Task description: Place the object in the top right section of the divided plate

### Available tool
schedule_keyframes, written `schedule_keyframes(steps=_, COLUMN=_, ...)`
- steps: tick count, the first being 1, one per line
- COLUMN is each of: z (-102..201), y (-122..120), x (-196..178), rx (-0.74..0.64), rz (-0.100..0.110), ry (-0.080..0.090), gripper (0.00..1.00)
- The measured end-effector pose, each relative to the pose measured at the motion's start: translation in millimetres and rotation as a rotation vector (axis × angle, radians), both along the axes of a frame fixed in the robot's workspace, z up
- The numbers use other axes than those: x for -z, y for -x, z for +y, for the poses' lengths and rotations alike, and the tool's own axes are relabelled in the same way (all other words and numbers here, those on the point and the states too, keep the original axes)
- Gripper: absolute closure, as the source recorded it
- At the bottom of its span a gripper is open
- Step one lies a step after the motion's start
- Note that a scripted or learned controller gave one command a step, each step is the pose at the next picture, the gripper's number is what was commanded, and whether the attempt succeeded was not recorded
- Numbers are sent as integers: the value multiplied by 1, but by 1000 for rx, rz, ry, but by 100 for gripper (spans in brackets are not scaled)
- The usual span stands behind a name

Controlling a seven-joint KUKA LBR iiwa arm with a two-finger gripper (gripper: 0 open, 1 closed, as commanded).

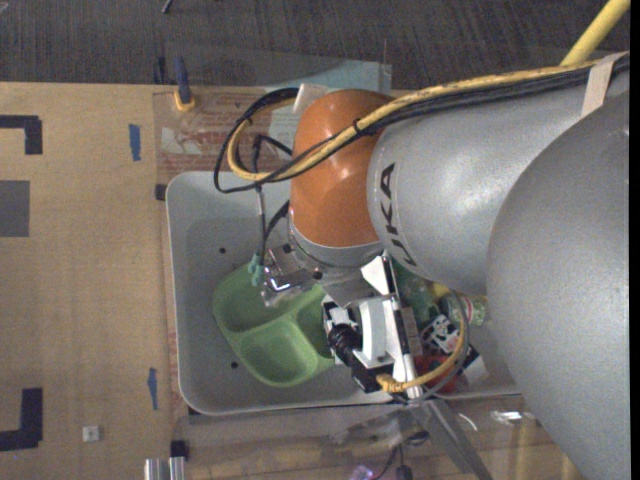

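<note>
1. Camera view, the arm: the grey KUKA arm (480, 208) reaches in from the right and covers much of the white bin (195, 228). Its orange band (335, 173) sits directly over the bin's middle, and the wrist hardware hangs below it.

2. Camera view, the plate: the green divided plate (265, 333) lies on the bin floor toward the lower left of the wrist. Two of its sections are visible, one at the left and one nearer the bottom; the remainder, including whatever counts as the top right section, runs under the wrist and is hidden.

3. Camera view, the gripper: the gripper (278, 278) shows as metallic parts with a small teal piece at the plate's upper edge, apparently right over or touching the rim. How far the fingers are parted, and whether anything sits between them, cannot be told from here.

4. Camera view, the object: no single object can be picked out with certainty. A cluster of coloured items (445, 318) lies right of the plate, partly under the arm, against the bin's lower right.

5. The deciding relation: the gripper stands at the plate's upper edge, while the loose items lie well to its right, across the wrist. Judged from this, the target section lies just beneath or right of the gripper, so little travel would be needed.
</note>
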State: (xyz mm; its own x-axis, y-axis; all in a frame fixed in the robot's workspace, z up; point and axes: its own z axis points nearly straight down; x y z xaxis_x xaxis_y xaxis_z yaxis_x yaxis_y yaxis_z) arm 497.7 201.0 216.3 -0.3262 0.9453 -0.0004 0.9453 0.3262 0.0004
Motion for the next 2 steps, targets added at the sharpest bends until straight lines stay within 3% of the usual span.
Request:
schedule_keyframes(steps=1, z=-73, y=-23, x=48, rx=47, rz=4, ry=1, gripper=100)
schedule_keyframes(steps=2, z=-110, y=19, x=32, rx=-12, rz=3, ry=0, gripper=100)
